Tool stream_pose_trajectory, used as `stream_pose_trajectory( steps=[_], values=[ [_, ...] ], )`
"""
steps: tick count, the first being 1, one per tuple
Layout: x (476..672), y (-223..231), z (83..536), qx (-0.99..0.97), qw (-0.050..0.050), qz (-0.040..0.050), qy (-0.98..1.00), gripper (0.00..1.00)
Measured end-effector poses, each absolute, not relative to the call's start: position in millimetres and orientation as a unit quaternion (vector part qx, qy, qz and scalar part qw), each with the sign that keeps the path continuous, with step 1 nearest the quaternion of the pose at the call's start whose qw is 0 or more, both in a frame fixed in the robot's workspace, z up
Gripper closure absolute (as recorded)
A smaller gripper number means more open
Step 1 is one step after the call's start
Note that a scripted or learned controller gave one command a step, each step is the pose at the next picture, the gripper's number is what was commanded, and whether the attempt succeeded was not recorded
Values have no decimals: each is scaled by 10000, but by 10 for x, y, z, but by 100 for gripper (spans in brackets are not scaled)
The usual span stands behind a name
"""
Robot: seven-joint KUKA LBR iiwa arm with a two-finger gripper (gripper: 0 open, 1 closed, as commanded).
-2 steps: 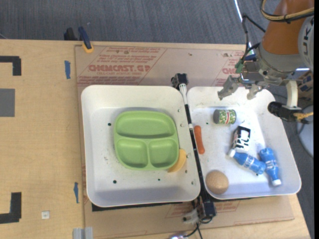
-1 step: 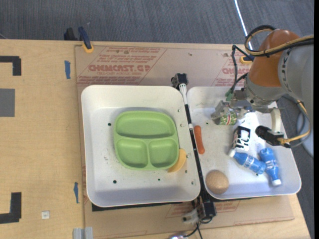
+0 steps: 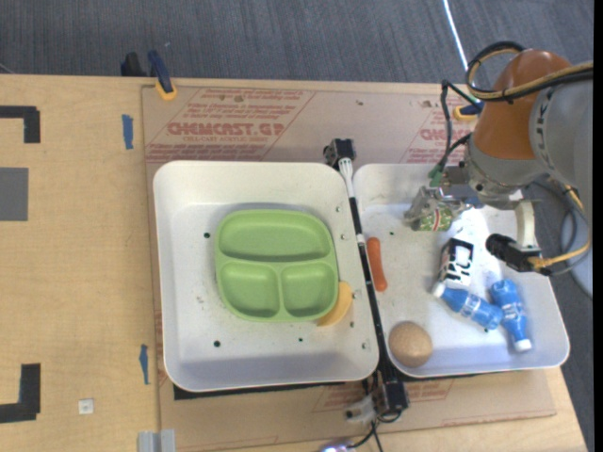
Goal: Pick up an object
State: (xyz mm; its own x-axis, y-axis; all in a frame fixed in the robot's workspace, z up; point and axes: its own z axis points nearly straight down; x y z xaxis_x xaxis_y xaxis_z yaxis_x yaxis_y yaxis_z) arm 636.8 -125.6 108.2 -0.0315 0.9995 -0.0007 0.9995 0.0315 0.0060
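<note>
Because the gripper (image 3: 443, 196) hangs right over a crumpled greenish pack (image 3: 430, 217) at about 11 o'clock in the right bin (image 3: 556, 347), that pack looks like the likeliest target. Whether the gripper is spread, closed or pinching the pack cannot be told from this slanted view, so no hold can be claimed.

Several things could go wrong. The pack looks soft and uneven, so a grasp may squash it or slide off. It lies near the bin's far wall and the divider, so a descent slightly off toward 12 o'clock could strike the rim. A white-and-black item (image 3: 458, 262) sits just beside it at 5 o'clock, and a wide approach might nudge it or drag it along. The loose cables at the wrist could also snag.

Counted:
- Two bins, left (image 3: 179, 252) and right.
- Left bin: one green plate (image 3: 275, 262) at centre, and one yellow piece (image 3: 336, 309) touching its 4 o'clock edge.
- Right bin: one greenish pack.
- One white-and-black item near centre.
- One orange stick (image 3: 376, 263) at 9 o'clock.
- One brown ball (image 3: 410, 343) at 7 o'clock.
- A blue cluster (image 3: 490, 309) at 4 o'clock. It seems to be two bottles, though the overlap makes that uncertain.
</note>
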Motion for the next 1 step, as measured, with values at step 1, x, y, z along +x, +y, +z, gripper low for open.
stream_pose_trajectory(
  steps=[1],
  values=[
    [5994,-1004,2326,6690,12,6,7432,100]
  ],
)
